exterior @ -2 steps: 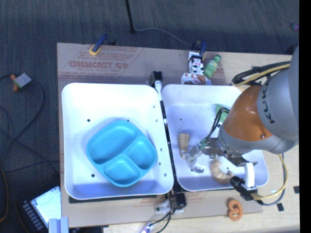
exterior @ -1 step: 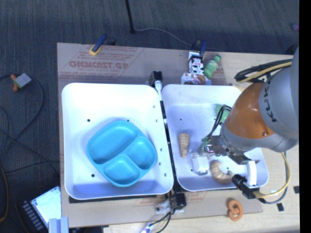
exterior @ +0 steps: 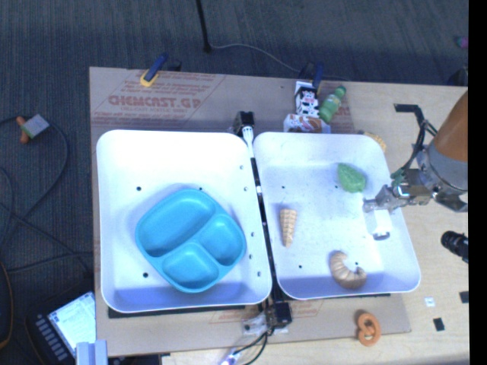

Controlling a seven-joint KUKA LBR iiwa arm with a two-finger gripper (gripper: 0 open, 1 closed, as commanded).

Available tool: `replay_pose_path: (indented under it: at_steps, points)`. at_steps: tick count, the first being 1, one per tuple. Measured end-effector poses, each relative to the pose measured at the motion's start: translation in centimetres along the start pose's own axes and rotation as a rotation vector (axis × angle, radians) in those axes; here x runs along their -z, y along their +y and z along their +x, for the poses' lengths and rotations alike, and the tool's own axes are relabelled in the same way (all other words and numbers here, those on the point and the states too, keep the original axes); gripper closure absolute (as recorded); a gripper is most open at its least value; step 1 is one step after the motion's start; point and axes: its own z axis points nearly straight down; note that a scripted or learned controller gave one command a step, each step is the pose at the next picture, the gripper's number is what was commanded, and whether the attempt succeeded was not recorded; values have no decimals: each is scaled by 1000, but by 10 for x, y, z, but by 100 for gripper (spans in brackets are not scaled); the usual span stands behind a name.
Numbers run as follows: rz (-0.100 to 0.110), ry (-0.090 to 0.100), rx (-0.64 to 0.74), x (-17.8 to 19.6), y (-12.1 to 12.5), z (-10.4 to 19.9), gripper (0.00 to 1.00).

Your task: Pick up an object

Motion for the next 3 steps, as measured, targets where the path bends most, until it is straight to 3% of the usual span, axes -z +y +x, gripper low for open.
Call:
replay_pose_path:
  at_steps: [1,2,3]
  points:
    - [1,3,4,49,41,55,100]
    - [3,4,3,47,20,132,100]
    - [3,3,2,49,-13,152,100]
